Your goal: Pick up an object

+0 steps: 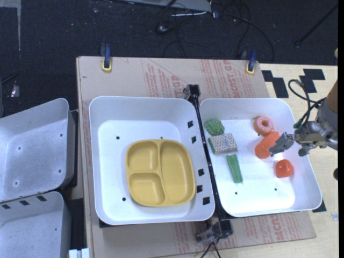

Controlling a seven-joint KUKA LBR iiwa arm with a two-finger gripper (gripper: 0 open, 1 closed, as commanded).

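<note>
The right bin holds several small items: a pink doughnut, an orange carrot-like piece, a red tomato-like piece, a green knobbly piece, a speckled block and a long green stick. My gripper hangs over the bin's right side, just right of the orange piece and above the red one. It is open, with nothing between its fingers. The left fingertip sits close against the orange piece.
A yellow divided plate lies in the left bin. A black divider runs between the two bins. Grey trays stand off the bench to the left. Cables trail on the floor behind.
</note>
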